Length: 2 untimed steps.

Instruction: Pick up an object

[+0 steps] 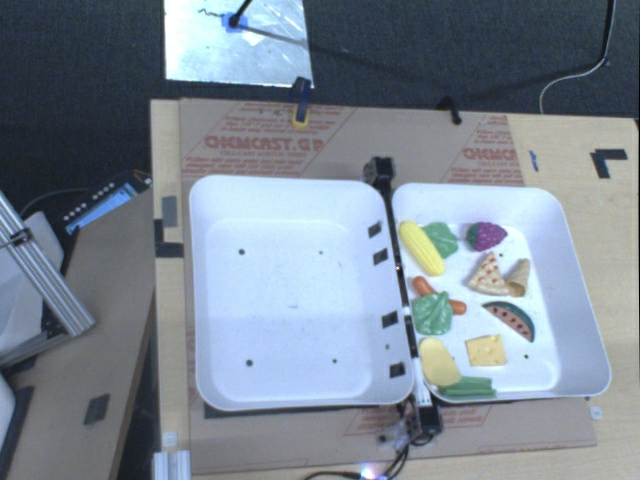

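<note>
Several toy foods lie in the right bin (575, 298). A yellow corn cob (421, 247) rests at its upper left beside a green leafy piece (441, 238). Purple grapes (486, 235) sit further right. A pizza slice (488, 275) and a tan cone (518, 277) lie mid-bin. Below them are a watermelon slice (509, 320), a cheese wedge (485, 351), a green leaf (433, 313) over an orange carrot (457, 307), a yellow piece (438, 362) and a green pod (466, 391).
The left bin (290, 288) sits beside the right one, joined by a black divider with clips (392, 268). Both rest on a cardboard sheet (270, 138). A metal frame (40, 288) stands at the far left. A cable (590, 68) runs across the upper right.
</note>
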Each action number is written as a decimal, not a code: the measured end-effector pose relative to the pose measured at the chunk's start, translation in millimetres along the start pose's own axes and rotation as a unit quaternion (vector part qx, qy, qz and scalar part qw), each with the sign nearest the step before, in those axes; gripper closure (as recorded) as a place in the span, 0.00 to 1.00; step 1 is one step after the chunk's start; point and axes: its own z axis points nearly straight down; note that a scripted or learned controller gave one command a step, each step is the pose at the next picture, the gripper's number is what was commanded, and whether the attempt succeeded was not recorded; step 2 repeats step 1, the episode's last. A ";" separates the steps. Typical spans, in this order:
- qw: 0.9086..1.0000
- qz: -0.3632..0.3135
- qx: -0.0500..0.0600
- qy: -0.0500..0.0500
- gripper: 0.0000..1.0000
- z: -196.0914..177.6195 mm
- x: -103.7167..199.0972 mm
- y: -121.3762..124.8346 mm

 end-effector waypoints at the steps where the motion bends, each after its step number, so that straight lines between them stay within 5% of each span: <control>1: 1.000 -0.002 -0.002 -0.001 1.00 -11.5 0.3 0.5; 2: 1.000 -0.002 -0.002 -0.001 1.00 -11.5 0.3 0.5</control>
